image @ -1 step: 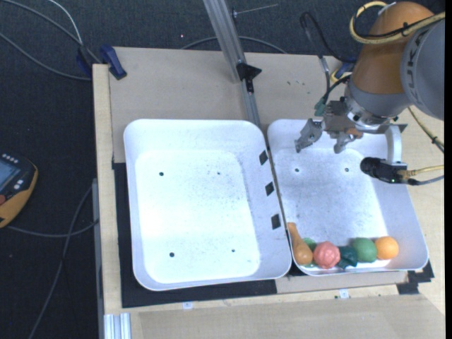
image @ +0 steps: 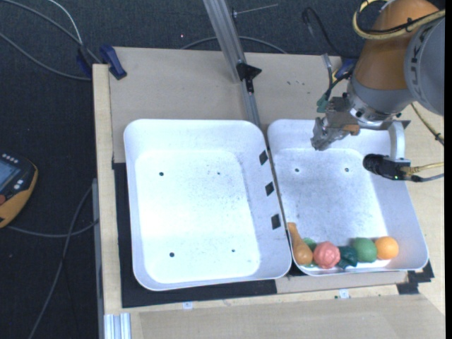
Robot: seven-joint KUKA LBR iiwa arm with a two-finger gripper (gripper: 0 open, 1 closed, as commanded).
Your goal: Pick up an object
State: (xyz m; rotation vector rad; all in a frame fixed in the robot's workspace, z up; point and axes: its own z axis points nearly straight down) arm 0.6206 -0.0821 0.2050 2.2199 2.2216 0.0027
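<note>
Several toy foods lie along the near wall of the right bin point(image: 395, 203): an orange carrot-like piece point(image: 299, 244), a pink ball point(image: 325, 254), a green piece point(image: 364, 248) and an orange ball point(image: 386, 246). My gripper point(image: 323, 138) hangs over the far left part of the right bin, well away from those objects. Nothing shows between its fingers.
The left bin point(image: 141, 189) stands beside the right one, with black clips on the shared edge. A slanted metal bar point(image: 226, 27) crosses the far side of the bench. A black connector with a cable point(image: 385, 165) hangs from the arm over the right bin's far right.
</note>
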